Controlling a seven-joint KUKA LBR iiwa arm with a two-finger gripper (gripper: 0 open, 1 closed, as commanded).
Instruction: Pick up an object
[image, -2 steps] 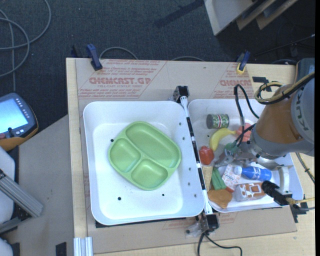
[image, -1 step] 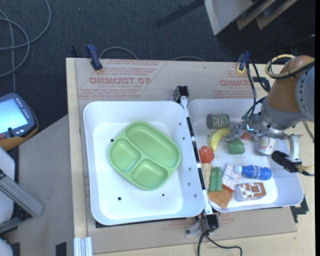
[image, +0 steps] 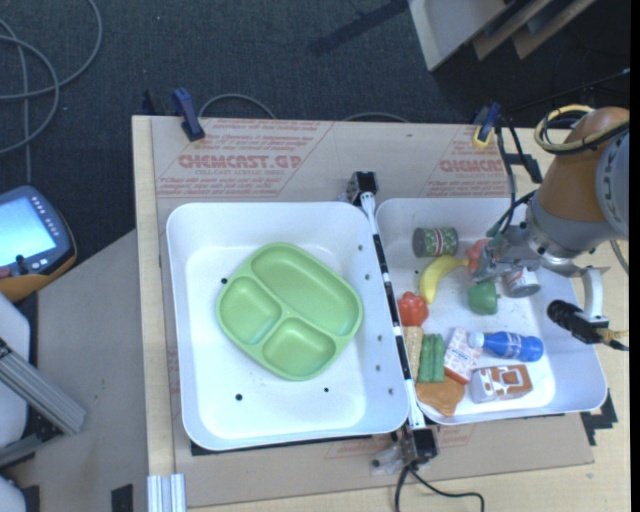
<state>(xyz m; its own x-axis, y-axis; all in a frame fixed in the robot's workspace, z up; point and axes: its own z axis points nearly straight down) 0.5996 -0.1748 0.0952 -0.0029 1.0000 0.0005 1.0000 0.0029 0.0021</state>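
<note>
Dark carpet with loose cables surrounds your table (image: 300, 150), a board covered in printed cardboard that carries two shallow white bins side by side. Your left bin (image: 190, 300) holds a light green plastic divided plate (image: 290, 310) lying flat near its middle. Your right bin (image: 575, 380) holds the small things: a green labelled can (image: 436, 241) on its side near the far wall, a yellow banana (image: 436, 275) just below it, a red round fruit (image: 412, 308) beside the dividing rim, a green pepper-like piece (image: 483, 297), a dark green ridged vegetable (image: 431, 357), an orange-brown wedge (image: 442, 399), a red and white packet (image: 462, 352), a blue and white bottle (image: 511, 346) lying flat, and a small orange and white carton (image: 500, 382). Your grey arm with its orange band reaches in from the right, and the claw (image: 492, 262) hangs over the far part of the right bin, just above the green pepper-like piece and next to the banana. You cannot tell how the claw is set or whether it has anything.
</note>
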